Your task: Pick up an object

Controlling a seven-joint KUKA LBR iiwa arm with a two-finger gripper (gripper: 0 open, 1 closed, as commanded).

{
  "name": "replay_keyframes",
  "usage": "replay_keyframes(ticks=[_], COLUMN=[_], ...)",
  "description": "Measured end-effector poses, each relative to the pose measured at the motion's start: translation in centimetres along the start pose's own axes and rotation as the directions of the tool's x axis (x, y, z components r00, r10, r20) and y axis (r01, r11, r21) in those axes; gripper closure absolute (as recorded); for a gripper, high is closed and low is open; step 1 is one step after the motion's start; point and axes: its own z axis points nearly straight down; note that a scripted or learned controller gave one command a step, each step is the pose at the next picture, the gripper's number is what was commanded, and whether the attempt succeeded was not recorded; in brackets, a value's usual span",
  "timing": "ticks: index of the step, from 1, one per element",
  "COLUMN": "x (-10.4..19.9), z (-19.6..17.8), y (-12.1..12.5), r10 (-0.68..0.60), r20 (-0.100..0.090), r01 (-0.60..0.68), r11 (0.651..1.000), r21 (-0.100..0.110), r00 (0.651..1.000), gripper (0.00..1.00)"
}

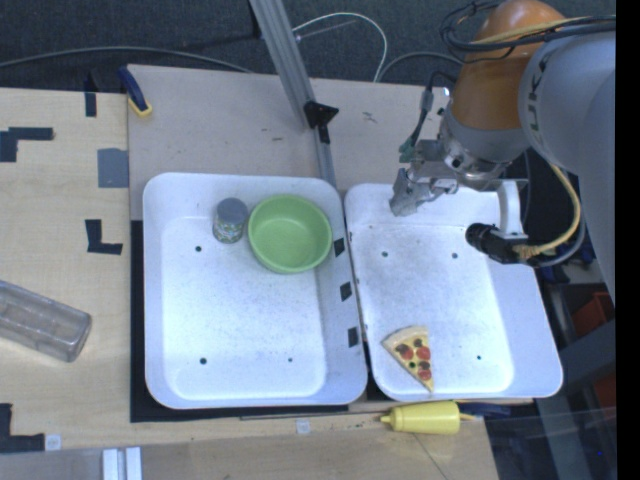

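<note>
Grey metal hand over right bin's far rim – grip unclear – wedge-shaped pizza slice near front.

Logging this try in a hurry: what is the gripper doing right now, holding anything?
Gripper: above the far edge of the right bin, nothing seen in it; open or shut cannot be told.
</note>
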Motion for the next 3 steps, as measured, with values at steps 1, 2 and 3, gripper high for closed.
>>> replay_keyframes(ticks=[1, 2, 3], x=[5.0, 9.9, 14.8], z=[-0.8, -0.3, 0.8], y=[-1.8, -4.4, -5.0], r10=[0.0, 0.001, 0.0], r20=[0.0, 0.001, 0.001], r01=[0.0, -0.001, 0.0], r11=[1.0, 1.0, 1.0], r21=[0.001, 0.003, 0.003], r00=[1.0, 1.0, 1.0], gripper=[1.0, 1.0, 1.0])
